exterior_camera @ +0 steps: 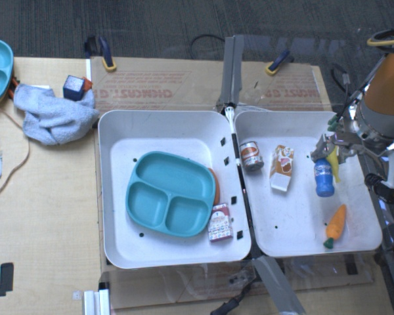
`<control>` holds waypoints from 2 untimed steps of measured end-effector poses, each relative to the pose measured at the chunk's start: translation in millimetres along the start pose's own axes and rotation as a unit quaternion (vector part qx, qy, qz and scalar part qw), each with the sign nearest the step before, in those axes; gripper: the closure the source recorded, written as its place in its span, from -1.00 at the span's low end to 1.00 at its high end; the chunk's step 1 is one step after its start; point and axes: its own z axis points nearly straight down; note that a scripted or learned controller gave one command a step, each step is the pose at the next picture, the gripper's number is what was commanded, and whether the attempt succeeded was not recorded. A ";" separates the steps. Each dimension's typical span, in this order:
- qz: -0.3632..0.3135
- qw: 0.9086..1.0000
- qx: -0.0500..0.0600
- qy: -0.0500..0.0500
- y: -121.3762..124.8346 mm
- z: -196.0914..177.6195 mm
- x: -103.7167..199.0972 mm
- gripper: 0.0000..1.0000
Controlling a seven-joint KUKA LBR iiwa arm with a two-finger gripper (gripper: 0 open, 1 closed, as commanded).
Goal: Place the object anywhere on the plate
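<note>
Two bins side by side, the gripper over the right one

The gripper point(329, 151) stands at the right bin's point(354, 245) far right part. Just below it lies a bottle point(324, 178), and further below a carrot point(335, 225). To its left lie a carton point(282, 168) and then a can point(251, 155). Well to the left, in the left bin point(118, 241), sits the plate point(171, 193), with a small box point(220, 224) touching its lower right edge.

Teal three-compartment plate point(172, 193) lies flat (slightly askew) in left bin point(118, 149).
</note>
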 end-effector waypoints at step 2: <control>0.047 0.999 0.001 0.000 26.8 -13.1 170.3 1.00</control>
